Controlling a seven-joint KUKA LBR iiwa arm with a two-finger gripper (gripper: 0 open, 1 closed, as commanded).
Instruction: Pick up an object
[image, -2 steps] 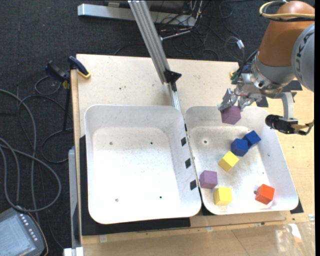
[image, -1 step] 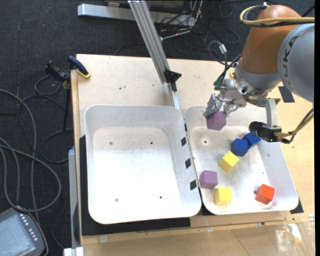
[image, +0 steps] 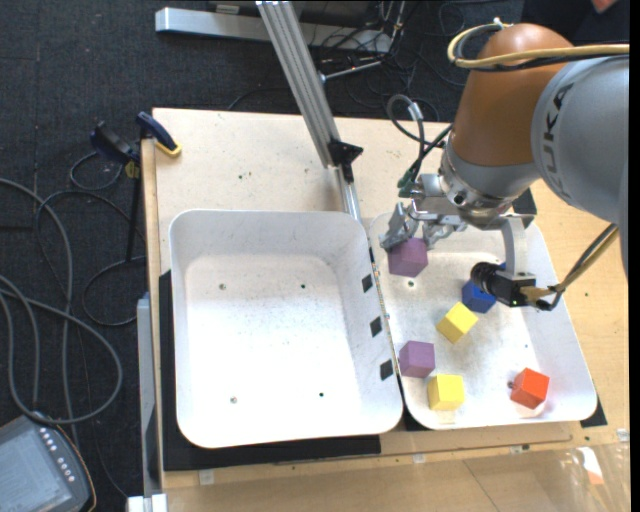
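One purple cube (image: 407, 257) sits between the fingers of the gripper (image: 413, 232) right of frame centre, so lift it straight up and slowly, clear of the right bin (image: 570, 375) and its blue cube (image: 478, 297).

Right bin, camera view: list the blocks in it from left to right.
Purple block under the tool → lower purple block → front yellow block → upper yellow block → blue block → orange block.
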